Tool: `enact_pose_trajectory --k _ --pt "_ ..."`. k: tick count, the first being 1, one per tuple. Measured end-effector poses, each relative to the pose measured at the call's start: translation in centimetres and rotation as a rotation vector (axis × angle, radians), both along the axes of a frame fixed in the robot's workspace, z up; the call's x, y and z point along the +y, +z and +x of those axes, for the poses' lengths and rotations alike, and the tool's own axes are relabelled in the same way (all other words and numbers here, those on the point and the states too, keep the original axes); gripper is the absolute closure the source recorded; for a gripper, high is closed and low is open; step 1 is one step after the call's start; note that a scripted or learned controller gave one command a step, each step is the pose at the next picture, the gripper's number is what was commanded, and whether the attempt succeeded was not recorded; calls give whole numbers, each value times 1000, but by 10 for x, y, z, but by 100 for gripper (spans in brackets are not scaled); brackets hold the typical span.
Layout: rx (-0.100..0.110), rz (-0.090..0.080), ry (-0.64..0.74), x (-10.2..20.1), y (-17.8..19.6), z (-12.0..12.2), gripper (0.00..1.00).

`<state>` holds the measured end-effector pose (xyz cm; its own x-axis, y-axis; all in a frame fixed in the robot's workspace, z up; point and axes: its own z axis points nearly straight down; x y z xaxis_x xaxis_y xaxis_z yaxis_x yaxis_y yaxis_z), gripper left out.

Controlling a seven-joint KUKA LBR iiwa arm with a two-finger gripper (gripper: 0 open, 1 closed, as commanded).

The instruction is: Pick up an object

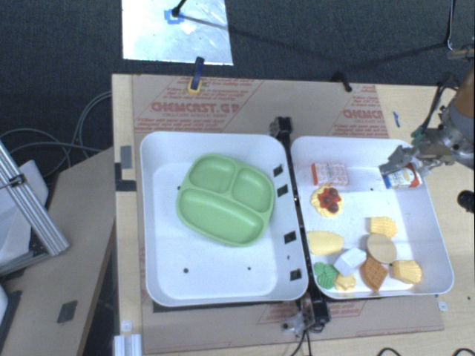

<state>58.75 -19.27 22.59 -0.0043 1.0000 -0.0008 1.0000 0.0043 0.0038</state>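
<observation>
My gripper [397,163] hangs over the far right corner of the right bin [438,236]. Directly under it sits a small red, white and blue item [405,177], touching or very near the gripper; whether it is gripped cannot be told. Loose toy foods lie in the same bin: a red-and-white packet [329,173], a yellow disc with red topping [327,200], a pale yellow lump [325,242], a white block [350,259], a tan round piece [381,248] and an orange waffle piece [375,273].
The left bin [159,265] holds a green divided plate [225,199]. Black clips run along the divider [293,213] between the bins. More small foods crowd the right bin's front edge: a green piece [325,273] and yellow pieces [405,271].
</observation>
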Motion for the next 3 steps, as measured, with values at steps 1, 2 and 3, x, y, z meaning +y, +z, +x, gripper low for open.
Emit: enact_pose_trajectory --k 1,2,3 --pt "3 2 4 50 -10 1 100" --pt "2 4 7 111 -5 3 100" --pt "4 1 1 114 -12 -6 100"
